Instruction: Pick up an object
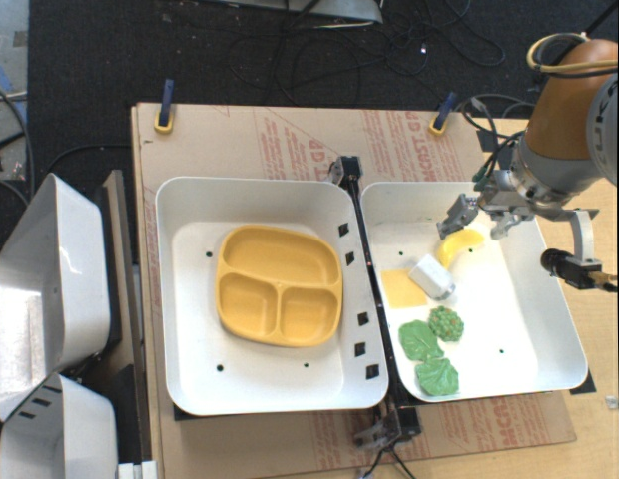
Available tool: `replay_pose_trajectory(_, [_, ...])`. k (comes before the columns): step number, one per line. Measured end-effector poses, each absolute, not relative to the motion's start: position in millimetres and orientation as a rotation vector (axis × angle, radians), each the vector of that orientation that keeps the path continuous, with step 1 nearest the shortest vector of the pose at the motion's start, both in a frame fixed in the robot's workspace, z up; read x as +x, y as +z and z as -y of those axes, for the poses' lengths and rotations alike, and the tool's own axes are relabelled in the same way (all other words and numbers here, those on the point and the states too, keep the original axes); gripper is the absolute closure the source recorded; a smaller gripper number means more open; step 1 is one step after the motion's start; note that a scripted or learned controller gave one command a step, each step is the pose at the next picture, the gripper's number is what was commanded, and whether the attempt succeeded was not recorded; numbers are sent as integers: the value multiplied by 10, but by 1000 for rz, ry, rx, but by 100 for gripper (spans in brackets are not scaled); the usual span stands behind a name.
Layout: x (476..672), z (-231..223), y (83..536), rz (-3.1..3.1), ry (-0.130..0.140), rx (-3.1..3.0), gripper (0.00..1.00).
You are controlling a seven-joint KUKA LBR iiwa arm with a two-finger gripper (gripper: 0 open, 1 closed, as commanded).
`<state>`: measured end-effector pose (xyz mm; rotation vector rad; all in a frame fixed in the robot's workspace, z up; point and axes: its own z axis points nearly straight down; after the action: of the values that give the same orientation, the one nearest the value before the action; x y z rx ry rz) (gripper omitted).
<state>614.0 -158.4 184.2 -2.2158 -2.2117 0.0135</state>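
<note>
My gripper (481,221) hangs over the back part of the right bin (534,317), its two fingers spread apart and nothing between them. Just below and in front of it lies a small yellow rounded piece (461,248). A white block (432,275) rests beside that, partly on a flat yellow square slice (399,289). Further forward sit three green pieces: a knobbly one (447,323), a leafy one (419,340) and another (436,376) near the bin's front wall.
The left bin (180,297) holds a yellow divided plate (280,285). A black divider with clips (361,267) runs between the bins. The arm's grey body and orange band (574,98) rise at the upper right, with cables beside it.
</note>
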Motion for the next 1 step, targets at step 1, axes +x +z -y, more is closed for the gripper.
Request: replay_pose_trajectory(1, [6174,1581,1925,2222,1,-2221,0])
